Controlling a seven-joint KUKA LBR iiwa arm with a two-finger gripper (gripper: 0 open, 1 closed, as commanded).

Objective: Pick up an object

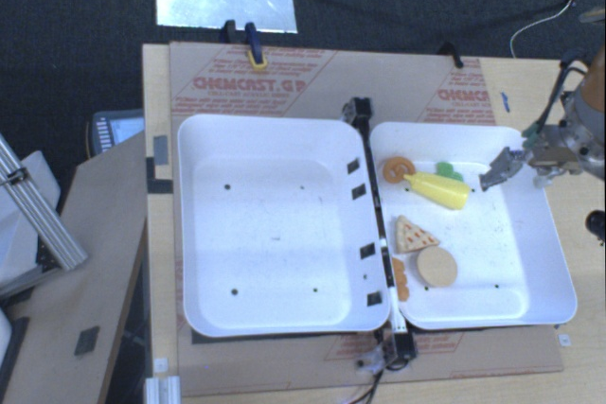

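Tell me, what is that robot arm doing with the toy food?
The robot arm's gripper hangs over the right bin, close to the yellow corn toy. It holds nothing yet. In that bin also lie an orange ring, a green piece, a pizza slice and a round tan disc. Its job is to pick one up.

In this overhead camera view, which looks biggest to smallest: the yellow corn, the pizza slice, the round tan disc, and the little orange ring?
1. Yellow corn, the longest.
2. Pizza slice and round tan disc look about alike, so I won't rank them.
3. Orange ring, the smallest.
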